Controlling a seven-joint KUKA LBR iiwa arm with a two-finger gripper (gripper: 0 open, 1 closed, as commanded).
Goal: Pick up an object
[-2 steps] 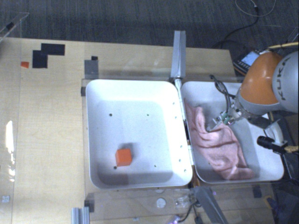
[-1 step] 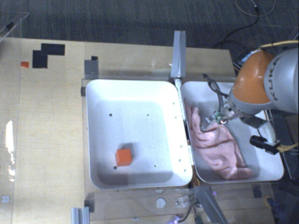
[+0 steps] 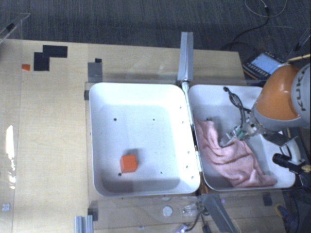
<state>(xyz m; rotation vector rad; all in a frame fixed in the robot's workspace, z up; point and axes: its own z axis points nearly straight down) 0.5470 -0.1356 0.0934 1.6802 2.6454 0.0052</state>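
an orange block (image 3: 129, 163) lies in the lower left part of the left bin (image 3: 141, 93), alone on its white floor. in the right bin (image 3: 214, 97) a crumpled pink cloth (image 3: 233, 159) spreads across the lower half. the gripper (image 3: 232, 138) sits low over the cloth's upper edge, touching or nearly so; whether it grips anything i cannot tell.

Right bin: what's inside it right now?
A crumpled pink cloth lies in the right bin, with the gripper over its upper edge. Anything under the cloth is covered.
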